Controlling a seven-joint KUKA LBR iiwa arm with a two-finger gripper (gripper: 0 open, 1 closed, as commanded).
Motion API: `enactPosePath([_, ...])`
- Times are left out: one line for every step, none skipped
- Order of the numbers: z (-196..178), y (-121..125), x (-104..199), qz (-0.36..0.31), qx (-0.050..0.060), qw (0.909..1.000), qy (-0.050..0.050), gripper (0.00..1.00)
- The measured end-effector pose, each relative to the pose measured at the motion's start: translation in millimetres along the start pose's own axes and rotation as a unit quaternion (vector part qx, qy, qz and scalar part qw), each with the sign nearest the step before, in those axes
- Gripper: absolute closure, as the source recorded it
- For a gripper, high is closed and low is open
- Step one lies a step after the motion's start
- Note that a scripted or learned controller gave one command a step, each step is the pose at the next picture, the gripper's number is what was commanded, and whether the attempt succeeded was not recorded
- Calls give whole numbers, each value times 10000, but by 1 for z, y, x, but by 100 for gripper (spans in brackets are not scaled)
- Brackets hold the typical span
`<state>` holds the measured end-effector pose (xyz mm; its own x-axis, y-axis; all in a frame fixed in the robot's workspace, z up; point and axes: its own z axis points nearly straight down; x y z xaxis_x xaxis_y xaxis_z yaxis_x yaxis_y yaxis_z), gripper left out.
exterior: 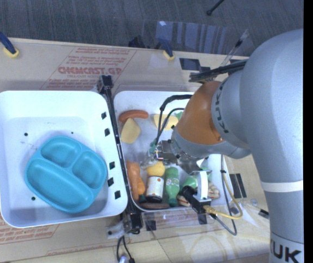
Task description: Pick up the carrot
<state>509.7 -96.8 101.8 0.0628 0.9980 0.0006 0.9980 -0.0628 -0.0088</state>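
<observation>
The carrot (136, 179) is an orange, long and slightly tapered toy vegetable with a smooth, plastic-like surface. It lies flat on the floor of the right white bin (125, 98), in the near-left part, just beside the bin's left wall. Its length runs roughly from far to near, a little slanted. Nothing covers it and nothing holds it.

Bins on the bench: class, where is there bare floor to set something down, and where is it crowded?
Left bin: bare floor along its top and left walls, around the blue tray. Right bin: crowded; carrot, sausage, bottles and the arm cover most of it.
</observation>
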Motion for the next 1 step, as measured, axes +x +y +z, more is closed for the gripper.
enactPosePath([-90, -20, 74, 1773, -5, 9841, 21, 100])
